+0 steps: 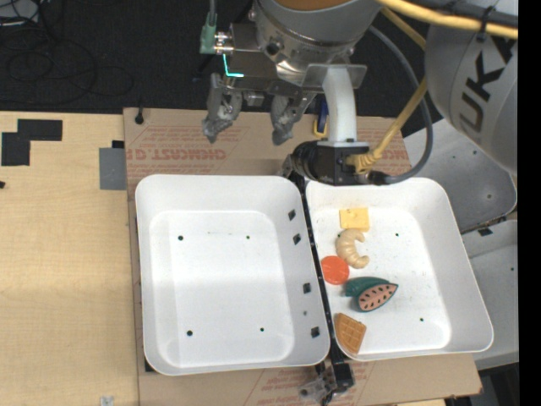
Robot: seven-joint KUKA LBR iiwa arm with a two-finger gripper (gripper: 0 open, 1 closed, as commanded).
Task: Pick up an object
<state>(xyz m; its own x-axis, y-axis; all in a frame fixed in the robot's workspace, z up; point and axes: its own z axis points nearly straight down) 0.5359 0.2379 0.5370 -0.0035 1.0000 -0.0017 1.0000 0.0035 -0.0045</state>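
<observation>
End effector (254,125) hung above the surface behind the left bin (161,345), fingers apart, holding nothing | toys sat clustered along the right bin's (461,328) left side, likely untouched | croissant (350,248) lay mid-cluster, easiest reach.

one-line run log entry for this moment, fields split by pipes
gripper: open, holding nothing, above cardboard behind bins | right bin: cheese wedge, croissant, orange disc, watermelon slice, waffle piece | pick: not yet done

Smooth white plastic bins (161,194) on matt brown cardboard (177,142).
</observation>
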